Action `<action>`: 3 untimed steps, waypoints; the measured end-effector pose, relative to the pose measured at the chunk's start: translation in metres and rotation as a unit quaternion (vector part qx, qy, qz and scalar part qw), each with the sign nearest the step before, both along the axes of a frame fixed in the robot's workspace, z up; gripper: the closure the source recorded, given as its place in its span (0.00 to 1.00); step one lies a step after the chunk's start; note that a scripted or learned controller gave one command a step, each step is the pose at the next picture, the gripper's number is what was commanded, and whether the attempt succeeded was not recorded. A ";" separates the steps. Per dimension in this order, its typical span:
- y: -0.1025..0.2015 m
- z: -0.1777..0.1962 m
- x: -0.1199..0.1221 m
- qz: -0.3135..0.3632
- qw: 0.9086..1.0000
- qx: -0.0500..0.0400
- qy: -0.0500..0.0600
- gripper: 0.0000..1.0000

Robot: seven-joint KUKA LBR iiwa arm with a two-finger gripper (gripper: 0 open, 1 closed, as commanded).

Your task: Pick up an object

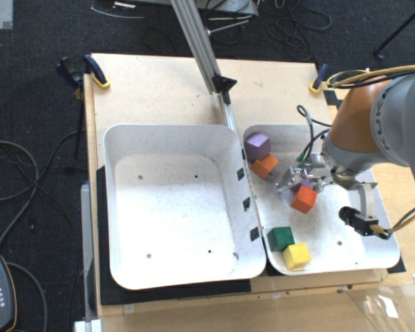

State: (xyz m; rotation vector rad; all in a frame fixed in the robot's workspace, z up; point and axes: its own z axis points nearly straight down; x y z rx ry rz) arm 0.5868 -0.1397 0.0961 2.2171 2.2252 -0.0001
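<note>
**benchwatcher:** Over on the right side of the overhead camera shot, the arm was reaching into the right bin, orange band and all. The gripper sat low in the middle of that bin, right on top of the red-orange cube. Could anyone make out whether it actually had it?

**cube_counter:** Honestly couldn't tell. The metal bits of the claw overlapped the cube's top edge, so they looked like they were touching, but whether it was clenched or released wasn't readable from that angle. Something small and purple peeked out right at the claw too, too tiny to say what.

**benchwatcher:** Fair. What else was in there?

**cube_counter:** A purple cube up at the far left corner of the right bin, an orange cube touching it just below. A green cube and a yellow cube sat together at the near edge, well apart from the claw. The left bin was beside it on the tan bench, with a metal rail slanting down toward the gap between the bins.
</note>
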 end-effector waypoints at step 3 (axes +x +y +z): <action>0.024 0.009 -0.024 -0.002 1.000 0.000 -0.001 0.00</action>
